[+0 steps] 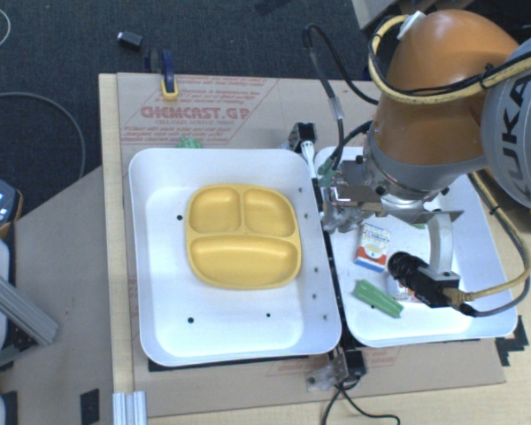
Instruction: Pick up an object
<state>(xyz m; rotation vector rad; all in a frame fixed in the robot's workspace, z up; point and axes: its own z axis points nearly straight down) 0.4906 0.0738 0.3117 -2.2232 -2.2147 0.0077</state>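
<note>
Green object (377, 297) in right bin (491, 237)

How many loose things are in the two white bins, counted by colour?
Yellow: 1, the divided plate in the left bin.
Green: 1, the small stick-like item in the right bin.
White with red and blue print: 1, the small packet in the right bin.
Total: 3 visible; the arm covers part of the right bin, so more may be hidden.
</note>
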